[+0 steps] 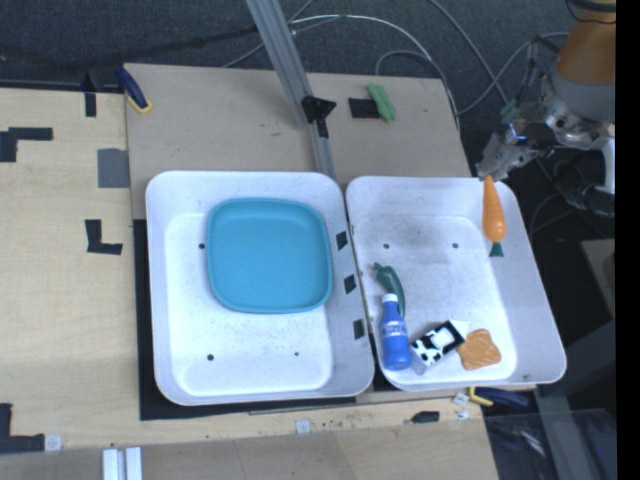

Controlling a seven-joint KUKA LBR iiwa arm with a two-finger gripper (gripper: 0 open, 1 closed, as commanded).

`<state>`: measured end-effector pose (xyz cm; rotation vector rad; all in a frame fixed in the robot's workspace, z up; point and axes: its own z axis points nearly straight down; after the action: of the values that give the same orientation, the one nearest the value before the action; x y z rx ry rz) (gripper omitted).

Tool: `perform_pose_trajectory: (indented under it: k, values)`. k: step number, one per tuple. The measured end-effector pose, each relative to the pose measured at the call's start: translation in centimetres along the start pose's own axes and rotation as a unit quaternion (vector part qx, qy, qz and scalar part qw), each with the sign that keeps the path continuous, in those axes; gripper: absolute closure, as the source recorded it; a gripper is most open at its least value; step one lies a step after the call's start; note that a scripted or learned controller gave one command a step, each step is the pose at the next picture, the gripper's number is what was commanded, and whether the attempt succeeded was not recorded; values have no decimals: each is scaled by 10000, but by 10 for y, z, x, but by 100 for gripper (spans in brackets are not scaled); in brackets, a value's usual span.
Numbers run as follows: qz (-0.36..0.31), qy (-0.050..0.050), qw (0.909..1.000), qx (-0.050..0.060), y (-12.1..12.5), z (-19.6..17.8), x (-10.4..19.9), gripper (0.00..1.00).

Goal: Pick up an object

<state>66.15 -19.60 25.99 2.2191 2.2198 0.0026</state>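
Observation:
My gripper (494, 166) hangs above the far right corner of the right bin (430, 213). It is shut on the top end of an orange toy carrot (493, 213), which dangles straight down with its green tip lowest, over the bin's right rim. In the right bin's near part lie a blue bottle with a green top (392, 326), a black-and-white block (438, 344) and an orange lump (481, 350).
The left bin (175, 268) holds a turquoise square plate (268, 255). A grey metal post (290, 63) slants across the bench behind the bins. Cables loop at the back right, and a green piece (380, 102) lies on the bench.

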Motion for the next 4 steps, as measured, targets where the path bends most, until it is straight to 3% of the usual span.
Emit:
perform_pose_trajectory:
  k: [1, 3, 4]
  values:
    - [-1, 3, 10000, 8, 0, -25, 0, 100]
    - [-15, 7, 10000, 17, -30, -22, 86, 100]
    - [-18, 9, 10000, 26, -57, -3, 136, 100]
